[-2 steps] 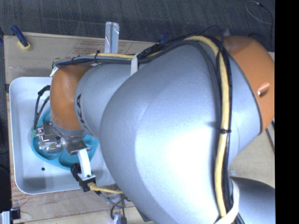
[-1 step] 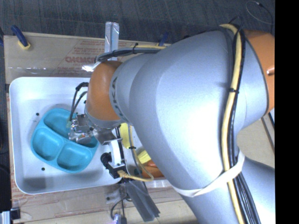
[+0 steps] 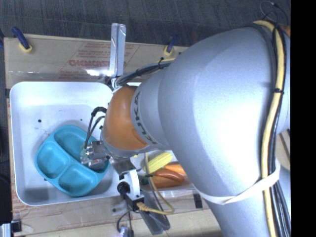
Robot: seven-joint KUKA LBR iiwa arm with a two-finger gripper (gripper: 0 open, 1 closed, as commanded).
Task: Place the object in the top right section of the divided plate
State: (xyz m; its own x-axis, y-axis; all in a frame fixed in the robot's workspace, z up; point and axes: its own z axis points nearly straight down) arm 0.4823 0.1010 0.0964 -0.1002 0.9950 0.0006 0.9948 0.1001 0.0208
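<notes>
The blue divided plate (image 3: pixel 66 164) lies in the left white bin (image 3: pixel 29 107), toward the bin's near edge, tilted a little so that its sections run at a slant. Two of its sections show plainly: one on the far side and one on the near side, with a raised ridge between them. Its right part is hidden under the arm.

The grey arm (image 3: pixel 212 127) reaches in from the right and covers most of the right bin. Its orange band (image 3: pixel 123 120) sits just to the right of the plate, above the wall between the two bins. Below the band, the gripper (image 3: pixel 94 154) hangs over the right edge of the plate, where some shiny metal parts show at the plate's rim. The wrist blocks the tips, so I cannot tell how far apart the jaws stand or whether anything sits between them.

Just right of the plate, past the bin wall, a yellow ear of corn (image 3: pixel 159 161) peeks out from under the arm, and an orange object (image 3: pixel 170 176), perhaps a toy hot dog or carrot, lies touching it on the near side. Both rest in the right bin, apart from the plate. Black cables (image 3: pixel 96 120) run down from the band toward the gripper.
</notes>
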